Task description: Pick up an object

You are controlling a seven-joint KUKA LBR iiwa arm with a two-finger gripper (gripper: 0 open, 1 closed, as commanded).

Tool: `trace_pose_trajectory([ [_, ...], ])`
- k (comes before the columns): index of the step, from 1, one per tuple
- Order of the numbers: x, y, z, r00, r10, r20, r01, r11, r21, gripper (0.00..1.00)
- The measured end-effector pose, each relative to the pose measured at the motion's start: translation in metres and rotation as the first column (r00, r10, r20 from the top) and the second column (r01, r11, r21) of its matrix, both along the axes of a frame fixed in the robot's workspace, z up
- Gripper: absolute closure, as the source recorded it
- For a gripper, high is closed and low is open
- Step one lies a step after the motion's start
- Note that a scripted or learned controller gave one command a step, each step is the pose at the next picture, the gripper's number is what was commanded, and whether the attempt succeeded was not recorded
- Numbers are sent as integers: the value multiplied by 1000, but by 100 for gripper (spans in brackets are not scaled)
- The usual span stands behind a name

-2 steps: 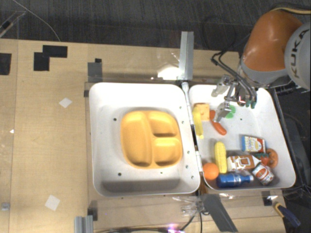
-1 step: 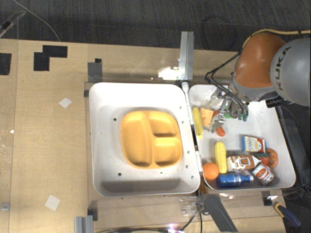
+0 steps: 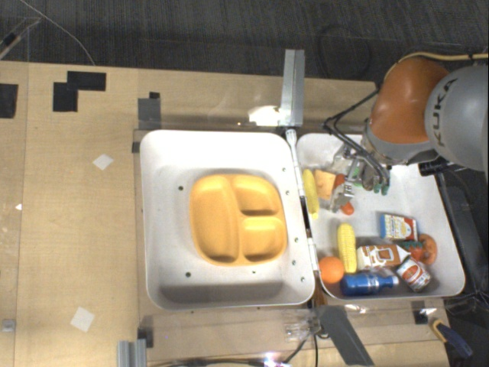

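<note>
Item: small orange-and-tan object [image 3: 327, 183], upper left part of the right bin [image 3: 451, 270], directly under the gripper [image 3: 345, 193]. Its kind cannot be told. A small red-orange piece [image 3: 348, 208] lies just below the gripper.

Gripper: hangs over that object at the end of the grey arm [image 3: 458, 121] with its orange band [image 3: 405, 102]. Whether the claw is spread or pinched cannot be told from this view, nor whether it touches the object.

Other contents, placed from the right bin:
- Yellow corn cob [image 3: 310, 193], against its left wall, just left of the gripper.
- Second corn cob [image 3: 347, 248], lower middle, upright along the bin.
- Orange ball [image 3: 331, 269], lower left corner, touching the second cob.
- Blue bottle [image 3: 369, 284], lying along the bottom wall.
- White carton [image 3: 380, 256], just above the bottle.
- Red-and-white can [image 3: 415, 274], lower right.
- Small box with blue and red print [image 3: 398, 226], right of middle.
- Reddish round item [image 3: 427, 248], near the right wall.

Left of the right bin: left bin [image 3: 164, 205], touching it side by side, holding a yellow compartment tray [image 3: 237, 216] at centre.
</note>
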State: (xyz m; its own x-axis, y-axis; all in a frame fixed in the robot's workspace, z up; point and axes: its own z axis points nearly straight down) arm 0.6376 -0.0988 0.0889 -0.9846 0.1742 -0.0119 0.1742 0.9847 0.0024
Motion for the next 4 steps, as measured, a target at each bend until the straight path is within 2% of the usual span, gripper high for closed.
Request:
trace_pose_trajectory([
  [1,5,41,103,1000,7,8,-7,1000,0,0],
  [2,6,13,39,994,-114,-7,114,994,1,0],
  [3,-8,5,0,972,-234,0,234,972,3,0],
  [4,-4,6,15,973,-229,14,229,973,4,100],
])
